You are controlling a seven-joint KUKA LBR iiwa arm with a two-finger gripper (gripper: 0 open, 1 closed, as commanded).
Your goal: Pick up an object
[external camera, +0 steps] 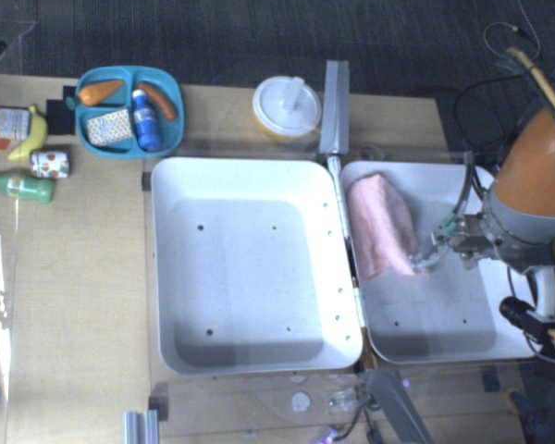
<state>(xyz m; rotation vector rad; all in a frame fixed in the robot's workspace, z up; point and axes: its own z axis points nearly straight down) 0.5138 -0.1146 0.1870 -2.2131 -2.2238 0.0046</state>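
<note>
We see the pink folded cloth [381,225] lying in the right-hand shallow white bin [444,336], pushed up against that bin's left wall, just beside the divider shared with the left-hand shallow white bin [250,266]. We judge it the one candidate for picking, since it is the sole loose item in either bin.

The grey arm with its orange band [536,169] reaches in from the right, and its end effector [432,248] sits low over the right bin, at the cloth's right edge and near its lower end. At this slant we cannot tell its state, nor whether it touches the fabric.

Coming in from the open side makes sense to us: the bin wall blocks the cloth's far side.

Off to the upper left of the counter [65,322], a blue divided tray of toy food [129,111] and a white lidded cup [288,106] stand well apart from the work.
</note>
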